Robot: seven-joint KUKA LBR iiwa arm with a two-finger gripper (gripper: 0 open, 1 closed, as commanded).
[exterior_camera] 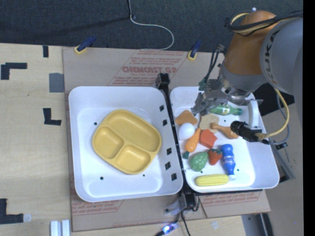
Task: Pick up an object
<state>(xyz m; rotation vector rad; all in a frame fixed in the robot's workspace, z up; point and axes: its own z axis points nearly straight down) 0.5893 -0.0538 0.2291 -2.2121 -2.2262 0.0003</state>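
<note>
While my pincer [209,103] hovered over the right bin's [263,173] toys, I couldn't tell its state; probably pre-grasp, needing descent onto the green bottle [227,110].

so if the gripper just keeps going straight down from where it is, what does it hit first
Likely the tan bread-like piece or the green bottle, both just under the gripper in the right bin. Depth is unclear from this slanted view.
</note>
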